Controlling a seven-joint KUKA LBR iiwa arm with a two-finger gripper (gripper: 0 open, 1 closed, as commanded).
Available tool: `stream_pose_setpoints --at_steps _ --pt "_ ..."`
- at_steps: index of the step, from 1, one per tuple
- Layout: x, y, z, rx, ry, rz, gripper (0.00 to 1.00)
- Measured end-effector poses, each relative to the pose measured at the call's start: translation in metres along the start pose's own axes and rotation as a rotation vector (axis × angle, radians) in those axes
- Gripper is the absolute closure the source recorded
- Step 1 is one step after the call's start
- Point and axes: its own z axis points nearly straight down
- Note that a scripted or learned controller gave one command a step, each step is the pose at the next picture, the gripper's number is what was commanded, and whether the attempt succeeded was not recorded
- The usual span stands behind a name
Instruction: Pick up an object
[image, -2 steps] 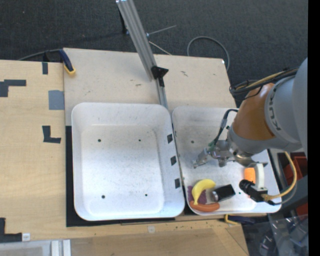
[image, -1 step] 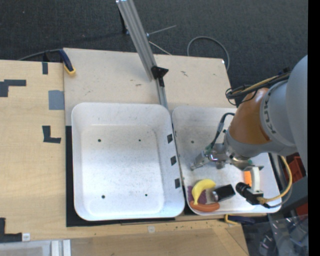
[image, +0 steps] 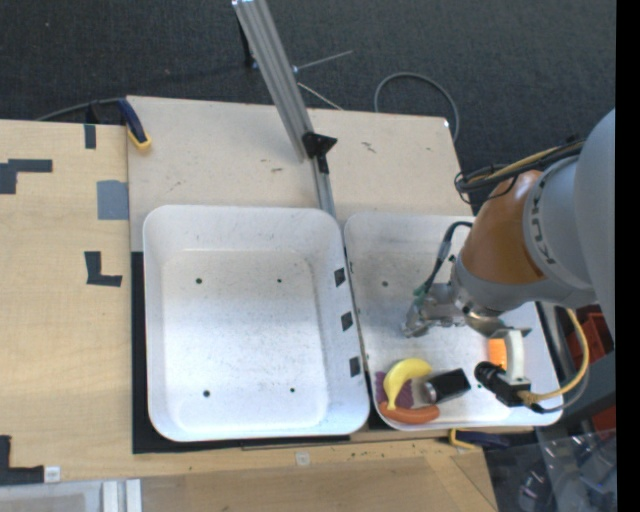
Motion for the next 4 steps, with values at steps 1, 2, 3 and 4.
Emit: stream_pose_setpoints --at_steps 1,2,3,4 --pt "0.007 -0.002 -0.045 -0.004 0.0 0.0 1.0" --pt "0.011 0.002 -0.102 -0.006 -0.001 0.0 1.0" --pt "0.007 -0.006 -0.151 -0.005 -0.001 0.001 1.0" --pt "0.065 0.0 -0.153 -0.001 0.002 -0.005 1.0"
